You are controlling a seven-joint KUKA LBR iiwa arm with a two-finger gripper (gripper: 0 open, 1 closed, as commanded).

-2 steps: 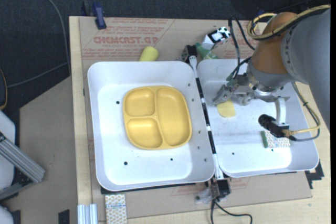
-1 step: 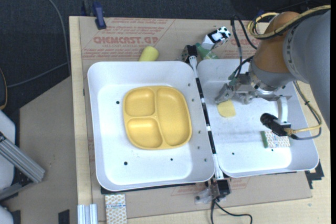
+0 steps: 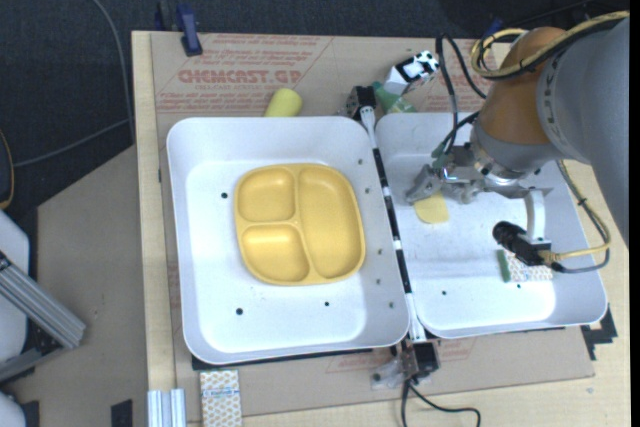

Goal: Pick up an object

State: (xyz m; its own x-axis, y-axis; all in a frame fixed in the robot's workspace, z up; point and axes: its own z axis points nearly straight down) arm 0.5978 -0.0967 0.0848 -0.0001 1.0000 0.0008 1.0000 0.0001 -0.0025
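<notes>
- On bench: 2 white bins, left bin [image 3: 190,215] w/ 1 yellow 3-part plate [image 3: 298,222].
- Right bin [image 3: 470,300]: 1 pale yellow piece [image 3: 432,209], small, flat, near left wall.
- Gripper [image 3: 447,177] just above piece; finger state: cannot tell.

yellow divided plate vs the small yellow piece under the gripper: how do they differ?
Size: the divided plate is far larger than the small yellow piece.
Place: the plate lies in the left bin; the piece lies in the right bin, just below the gripper.
Shape: the plate has three compartments; the piece is a plain flat lump.
Both are yellow and rest on a bin floor.
</notes>
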